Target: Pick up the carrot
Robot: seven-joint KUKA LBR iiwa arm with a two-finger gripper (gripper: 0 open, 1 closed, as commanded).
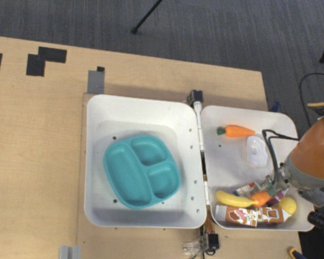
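Note:
The carrot (238, 131), orange with a green stub at its left end, lies on its side near the far edge of the right bin (226, 159). My gripper (271, 188) is low over the near right part of that bin, well to the front right of the carrot and apart from it. It sits among a cluster of small items, and the grey arm with its orange band (319, 148) hides much of it.
A teal divided plate (141, 170) lies in the left bin (101, 121). Near my gripper are a banana (236, 199), a small orange piece (262, 198), a yellow lemon-like item (288, 206) and a brown carton (254, 216). A clear plastic piece (255, 150) lies just right of the carrot.

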